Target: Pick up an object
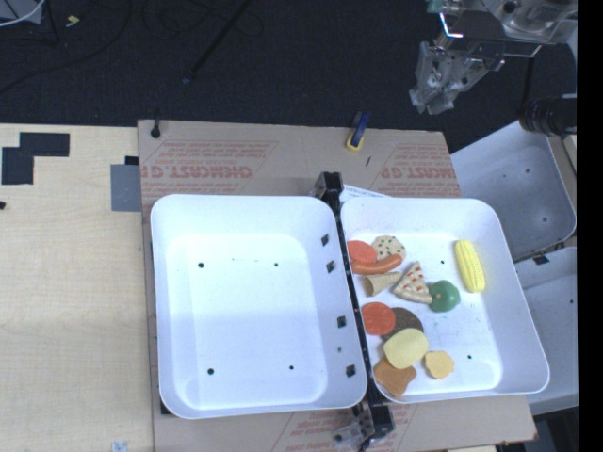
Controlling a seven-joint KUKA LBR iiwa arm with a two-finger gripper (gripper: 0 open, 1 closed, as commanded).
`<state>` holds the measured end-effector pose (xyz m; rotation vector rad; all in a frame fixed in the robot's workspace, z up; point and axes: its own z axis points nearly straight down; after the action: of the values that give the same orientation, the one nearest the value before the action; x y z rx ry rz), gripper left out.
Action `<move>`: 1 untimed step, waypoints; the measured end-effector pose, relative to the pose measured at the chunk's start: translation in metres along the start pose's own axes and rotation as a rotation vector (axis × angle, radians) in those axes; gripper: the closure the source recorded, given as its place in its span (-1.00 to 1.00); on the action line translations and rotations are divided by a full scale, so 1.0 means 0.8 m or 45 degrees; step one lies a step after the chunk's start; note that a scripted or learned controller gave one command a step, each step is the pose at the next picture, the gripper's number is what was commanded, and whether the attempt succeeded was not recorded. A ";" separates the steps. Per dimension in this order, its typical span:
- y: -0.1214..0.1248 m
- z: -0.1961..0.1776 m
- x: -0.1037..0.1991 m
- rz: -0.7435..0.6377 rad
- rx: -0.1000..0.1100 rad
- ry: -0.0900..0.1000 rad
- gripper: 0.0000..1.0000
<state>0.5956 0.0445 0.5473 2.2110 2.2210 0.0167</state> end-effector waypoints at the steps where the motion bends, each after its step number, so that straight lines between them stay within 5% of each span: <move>1: -0.018 0.232 0.159 -0.010 0.043 -0.005 1.00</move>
<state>0.5827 0.1718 0.3617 2.2176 2.2444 -0.0252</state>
